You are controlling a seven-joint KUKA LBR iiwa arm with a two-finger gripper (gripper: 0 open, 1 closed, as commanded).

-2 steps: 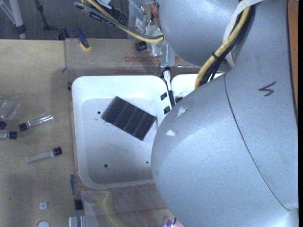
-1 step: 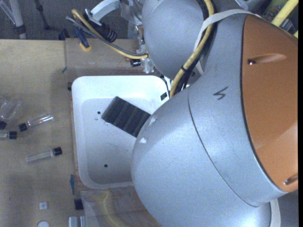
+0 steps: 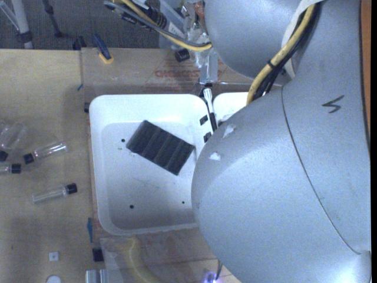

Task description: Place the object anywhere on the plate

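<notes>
Your object, the dark ribbed slab (image 3: 160,147), lies flat on the floor of the left bin (image 3: 112,217), upper-middle, turned at a slant, clear of the walls. It looks thin, stiff and light, prob. plastic or rubber; ridges run lengthwise, so the top should give some grip and it's not fragile. Lying flat, it's awkward to pinch from above: I'd take it across the short width, near the middle, or catch one long edge. The arm (image 3: 294,158) fills the right side and covers most of the right bin (image 3: 232,102). Can't tell where the hand sits or how it's set, so slab-to-hand relation is unclear. No plate is identifiable.
</notes>
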